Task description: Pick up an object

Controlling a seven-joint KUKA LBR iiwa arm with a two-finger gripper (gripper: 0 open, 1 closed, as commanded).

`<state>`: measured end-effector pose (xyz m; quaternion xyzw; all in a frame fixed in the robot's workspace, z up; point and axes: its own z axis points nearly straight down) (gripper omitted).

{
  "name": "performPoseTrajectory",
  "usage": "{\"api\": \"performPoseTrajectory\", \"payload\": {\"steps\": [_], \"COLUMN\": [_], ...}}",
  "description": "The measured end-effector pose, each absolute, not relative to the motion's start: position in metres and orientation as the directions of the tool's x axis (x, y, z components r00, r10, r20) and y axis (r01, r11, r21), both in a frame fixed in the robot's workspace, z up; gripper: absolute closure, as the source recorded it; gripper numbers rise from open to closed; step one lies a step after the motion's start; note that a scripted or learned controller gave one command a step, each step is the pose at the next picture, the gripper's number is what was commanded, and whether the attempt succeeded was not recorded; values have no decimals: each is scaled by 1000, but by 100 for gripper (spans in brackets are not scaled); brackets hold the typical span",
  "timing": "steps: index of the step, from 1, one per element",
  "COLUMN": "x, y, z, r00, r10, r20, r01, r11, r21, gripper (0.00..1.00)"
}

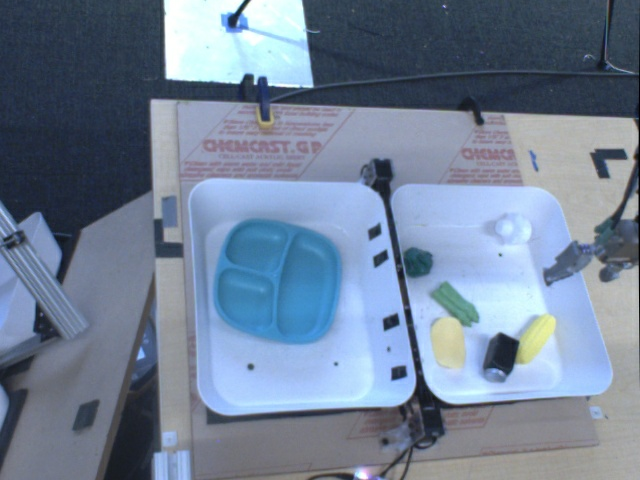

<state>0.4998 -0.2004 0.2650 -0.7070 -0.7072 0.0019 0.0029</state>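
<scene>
A gripper (566,264) reaches over the right bin's (470,206) far edge — whether its fingers are apart or together cannot be told. Below it lie a yellow corn cob (537,337), black can (499,356) and green pepper (455,303) — a teal divided plate (274,280) occupies the left bin (290,200).

On the bench (600,158), the left bin (290,200) carries a blue divided plate (276,280). The right bin (470,203) beside it carries a dark green lump (418,261) nearest the plate, then a light green piece (455,303), a pale yellow piece (448,343), a black can (499,356), a yellow corn cob (537,337) and a white ball (512,229). The hand (568,264) sits at that bin's far edge from the plate.
</scene>
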Motion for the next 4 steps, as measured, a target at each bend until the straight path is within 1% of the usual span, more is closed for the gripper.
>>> {"api": "performPoseTrajectory", "payload": {"steps": [1, 2, 3, 4], "x": [502, 497, 506, 503], "y": [-200, -198, -204, -198], "z": [270, 226, 172, 110], "r00": [-4, -1, -2, -1], "r10": [1000, 1000, 1000, 1000], "r20": [-1, 0, 0, 2], "r01": [1000, 1000, 1000, 1000], "r11": [4, 1, 2, 1], "r21": [2, -1, -1, -3], "gripper": [0, 0, 0, 0]}}
